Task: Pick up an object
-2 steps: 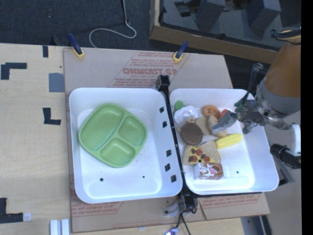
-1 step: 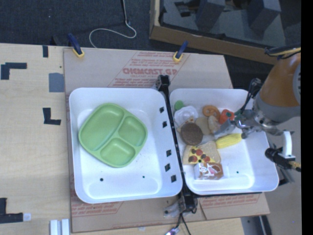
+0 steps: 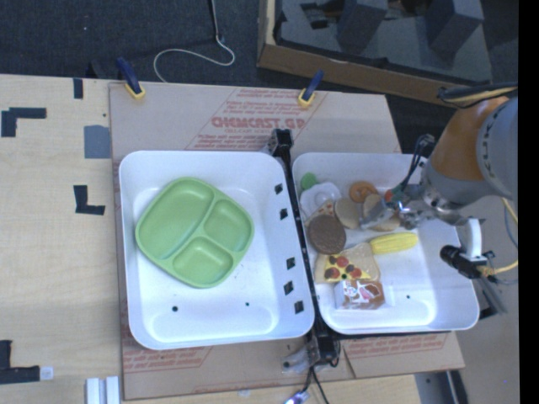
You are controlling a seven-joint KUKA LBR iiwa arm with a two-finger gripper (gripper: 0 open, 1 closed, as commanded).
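Note:
The right bin [image 3: 438, 305] holds several toy foods: a yellow corn cob [image 3: 394, 242], a brown round patty [image 3: 327, 235], a pizza slice [image 3: 346, 269], a small red-and-white packet [image 3: 364, 294], a tan cookie [image 3: 363, 192] and a white cup [image 3: 320, 199]. My gripper [image 3: 381, 215] reaches in from the right and sits low over the tan pieces just above the corn cob. Its tips merge with the items under them.
The left bin [image 3: 152, 310] holds a green divided plate [image 3: 194, 231]. A black divider [image 3: 290, 225] runs between the bins. The arm's grey body with its orange band [image 3: 467, 146] hangs over the right bin's right rim. Clamps [image 3: 130, 78] pin the cardboard at the back.

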